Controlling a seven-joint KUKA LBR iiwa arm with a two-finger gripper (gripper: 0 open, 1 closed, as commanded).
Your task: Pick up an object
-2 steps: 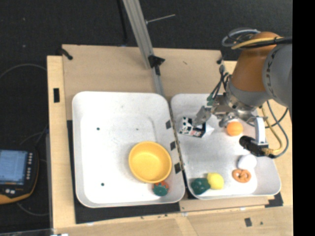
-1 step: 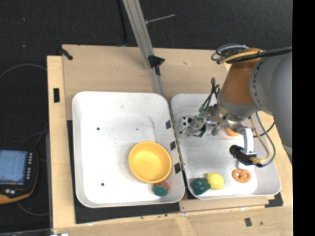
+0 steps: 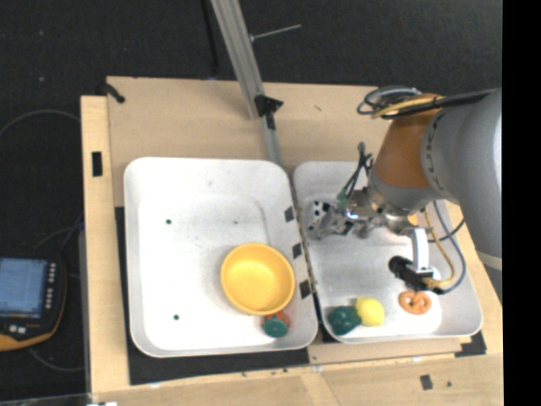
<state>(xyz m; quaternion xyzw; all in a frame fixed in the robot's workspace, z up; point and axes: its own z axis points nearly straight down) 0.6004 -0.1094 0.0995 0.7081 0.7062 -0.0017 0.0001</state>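
You are watching the arm [image 3: 423, 155] reaching in from the right and hanging its gripper [image 3: 342, 222] over the upper left part of the right bin [image 3: 456, 324], close to the wall it shares with the left bin [image 3: 186, 193]; you cannot tell from this slant whether the gripper is open, closed, or gripping anything. The nearest candidates are lying toward the camera from it, along the right bin's near edge: a dark green lump [image 3: 343, 318] touching a yellow ball [image 3: 369, 311], and an orange ring [image 3: 415, 302] farther right. A yellow bowl [image 3: 258, 277] is sitting in the left bin with a small teal and red piece [image 3: 275, 324] just beside its near rim. No brand, label or writing is reading clearly on anything on the surface.
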